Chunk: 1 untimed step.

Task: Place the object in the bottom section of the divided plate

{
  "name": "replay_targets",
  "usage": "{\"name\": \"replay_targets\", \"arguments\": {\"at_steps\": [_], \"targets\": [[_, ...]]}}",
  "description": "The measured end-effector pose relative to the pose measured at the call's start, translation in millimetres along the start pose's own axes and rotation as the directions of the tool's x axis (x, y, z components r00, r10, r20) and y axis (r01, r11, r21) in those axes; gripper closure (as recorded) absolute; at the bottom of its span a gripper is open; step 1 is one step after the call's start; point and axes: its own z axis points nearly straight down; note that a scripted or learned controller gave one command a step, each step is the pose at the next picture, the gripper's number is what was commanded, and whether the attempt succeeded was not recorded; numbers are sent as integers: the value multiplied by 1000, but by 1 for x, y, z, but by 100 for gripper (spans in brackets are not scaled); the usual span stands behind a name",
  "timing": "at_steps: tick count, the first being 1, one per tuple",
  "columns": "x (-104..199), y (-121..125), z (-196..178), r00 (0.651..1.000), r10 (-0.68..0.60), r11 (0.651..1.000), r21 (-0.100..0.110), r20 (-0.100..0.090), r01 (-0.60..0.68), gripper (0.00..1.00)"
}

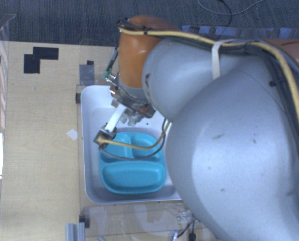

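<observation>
Blue plate (139, 185) is seen at the 6 o'clock end of the white bin (92, 109). Its big section at 6 o'clock looks bare, so the task is judged not yet done. Over the plate's 12 o'clock edge the gripper (131, 110) is held, approx. above the 2 small sections. Whether it's open or closed can't be told. Where the object is can't be told either; poss. hidden by the arm (230, 134). Placing is judged left to do.

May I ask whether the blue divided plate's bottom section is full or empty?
Empty: the bottom section of the blue divided plate shows only bare blue surface.
</observation>
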Motion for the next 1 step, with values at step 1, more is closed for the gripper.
{"name": "replay_targets", "arguments": {"at_steps": [1], "targets": [[-64, -5, 86, 999, 37, 999, 3, 2, -37, 100]]}}
